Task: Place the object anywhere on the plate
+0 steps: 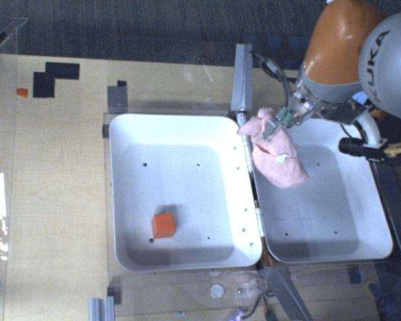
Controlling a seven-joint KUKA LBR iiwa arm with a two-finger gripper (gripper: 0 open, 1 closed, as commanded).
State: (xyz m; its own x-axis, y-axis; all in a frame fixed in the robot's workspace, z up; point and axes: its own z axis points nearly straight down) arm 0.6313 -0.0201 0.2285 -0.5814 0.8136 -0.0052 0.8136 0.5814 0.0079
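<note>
Orange block [164, 225]: lies in the left bin [127, 179], well off to the hand's left and nearer the camera, untouched. Pink cloth [279, 158]: hangs from the hand [279, 120], fingers clamped on its upper fold; most of it droops below and just beyond the fingers, long axis running down and away toward the right bin [361, 199], upper corner over the divider between the bins. Plate: none can be made out on the tabletop [47, 199]. Judgement: cloth is in hand; carry direction stays undecided.
</note>
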